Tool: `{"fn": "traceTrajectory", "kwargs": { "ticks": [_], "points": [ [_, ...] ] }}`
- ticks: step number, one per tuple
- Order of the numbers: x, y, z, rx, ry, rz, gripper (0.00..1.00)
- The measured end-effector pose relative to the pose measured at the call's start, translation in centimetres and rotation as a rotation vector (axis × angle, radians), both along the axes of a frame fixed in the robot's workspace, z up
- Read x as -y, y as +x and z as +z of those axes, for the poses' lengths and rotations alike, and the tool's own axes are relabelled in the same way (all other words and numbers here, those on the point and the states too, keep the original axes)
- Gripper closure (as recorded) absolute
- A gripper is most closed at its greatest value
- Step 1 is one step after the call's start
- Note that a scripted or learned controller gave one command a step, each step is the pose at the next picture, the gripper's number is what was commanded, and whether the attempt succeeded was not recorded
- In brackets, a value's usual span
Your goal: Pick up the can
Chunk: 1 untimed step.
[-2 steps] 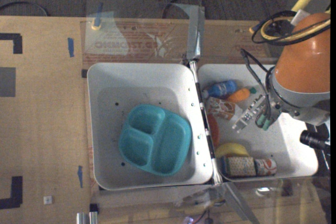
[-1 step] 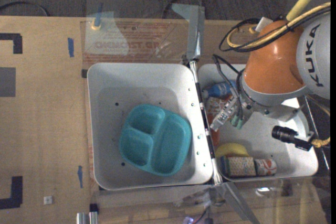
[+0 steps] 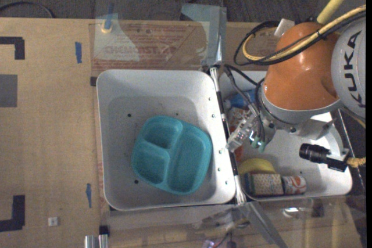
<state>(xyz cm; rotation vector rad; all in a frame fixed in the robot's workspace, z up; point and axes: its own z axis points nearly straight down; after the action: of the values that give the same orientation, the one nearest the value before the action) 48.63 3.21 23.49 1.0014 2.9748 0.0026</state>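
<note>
so my pincer (image 3: 247, 135) is down in the right bin (image 3: 340, 180) above the can (image 3: 273, 184), honestly can't tell its state from here

The grey arm (image 3: 353, 69) at the right carries black block letters on its pale casing, reading "KUKA" and running sideways, top to bottom, along the casing's edge.

On the far side of the left bin (image 3: 116, 90), a clear plastic sheet (image 3: 151, 43) lies on the brown bench, and faint whitish lettering shows through it. The letters are washed out by glare; they look like one long word in capitals, but it cannot be read with any certainty.

The can (image 3: 273, 184) lying on its side at the near edge of the right bin has a patterned label with red at one end; any print on it is too small to read.
</note>
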Motion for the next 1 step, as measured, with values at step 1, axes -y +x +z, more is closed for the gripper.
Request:
{"fn": "traceTrajectory", "kwargs": {
  "ticks": [1],
  "points": [
    [0.06, 2.17, 0.49, 0.002, 0.000, 0.001, 1.00]
  ]
}}
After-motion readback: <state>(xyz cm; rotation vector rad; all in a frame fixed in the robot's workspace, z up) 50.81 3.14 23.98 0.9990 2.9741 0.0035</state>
